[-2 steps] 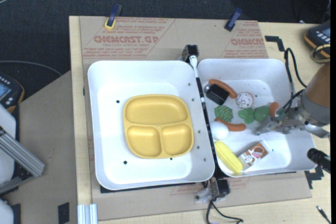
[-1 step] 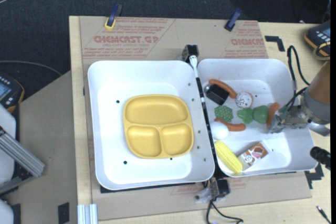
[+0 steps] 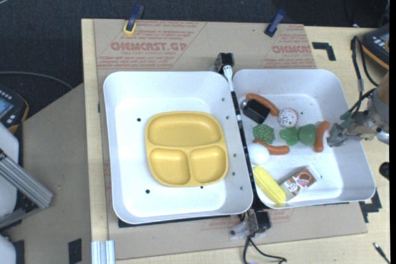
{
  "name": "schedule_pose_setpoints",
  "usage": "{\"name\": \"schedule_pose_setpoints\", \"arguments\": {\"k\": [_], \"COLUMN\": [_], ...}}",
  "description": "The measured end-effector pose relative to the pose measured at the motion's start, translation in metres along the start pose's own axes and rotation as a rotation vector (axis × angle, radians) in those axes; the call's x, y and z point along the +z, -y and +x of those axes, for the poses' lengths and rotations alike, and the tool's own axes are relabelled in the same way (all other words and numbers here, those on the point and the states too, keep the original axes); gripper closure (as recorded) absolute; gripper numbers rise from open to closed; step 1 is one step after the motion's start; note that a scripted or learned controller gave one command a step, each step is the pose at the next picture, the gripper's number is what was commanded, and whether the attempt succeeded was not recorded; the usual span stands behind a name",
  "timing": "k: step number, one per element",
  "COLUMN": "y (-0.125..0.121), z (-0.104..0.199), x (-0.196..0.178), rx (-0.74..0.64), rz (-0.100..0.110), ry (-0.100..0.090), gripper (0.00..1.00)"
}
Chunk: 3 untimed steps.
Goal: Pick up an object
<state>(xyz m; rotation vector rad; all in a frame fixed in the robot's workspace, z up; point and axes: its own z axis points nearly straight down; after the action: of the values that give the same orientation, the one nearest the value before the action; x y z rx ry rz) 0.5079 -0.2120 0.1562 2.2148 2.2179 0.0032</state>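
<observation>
My gripper (image 3: 334, 136) sits low over the right bin (image 3: 346, 96), near its right wall, and from this angle I honestly cannot tell whether it is released or clenched; nothing shows caught in it. Just beside its tip lies an orange sausage (image 3: 319, 136), lengthwise and roughly upright in the view, touching the green broccoli piece (image 3: 306, 133) on its left. That sausage is my nearest candidate, I'd say. It looks like a smooth plastic toy, so I judge it light, stiff and a bit slippery; being round, it may roll away if I pinch it off-centre. Best bet: close across its narrow width at mid-length, where it is most even. The broccoli pressing against it could crowd one side, so that's the risk there. Further left sits the rest of the pile: a second green piece (image 3: 263, 133), another orange sausage (image 3: 272, 148) lying flat below it, a longer one (image 3: 260, 102) up top over a black block (image 3: 255, 111), a white speckled ball (image 3: 287, 117), and a white egg (image 3: 260, 156). Towards the near edge lie a yellow corn cob (image 3: 270, 185) and a small printed packet (image 3: 299, 181), well apart from me. The left bin (image 3: 124, 133) holds a yellow divided tray (image 3: 185, 148), wide and shallow, awkward to pinch; I'd leave it alone.
</observation>
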Motion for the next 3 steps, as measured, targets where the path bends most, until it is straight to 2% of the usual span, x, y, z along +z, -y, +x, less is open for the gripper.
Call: {"name": "schedule_pose_setpoints", "arguments": {"k": [1, 2, 3], "y": [0.0, -0.001, -0.015], "z": [-0.002, -0.002, 0.052], "x": [-0.043, -0.07, -0.077], "rx": [0.0, 0.0, -0.005], "rz": [0.0, 0.001, 0.002], "ry": [0.0, 0.0, -0.003], "gripper": [1.0, 1.0, 1.0]}}
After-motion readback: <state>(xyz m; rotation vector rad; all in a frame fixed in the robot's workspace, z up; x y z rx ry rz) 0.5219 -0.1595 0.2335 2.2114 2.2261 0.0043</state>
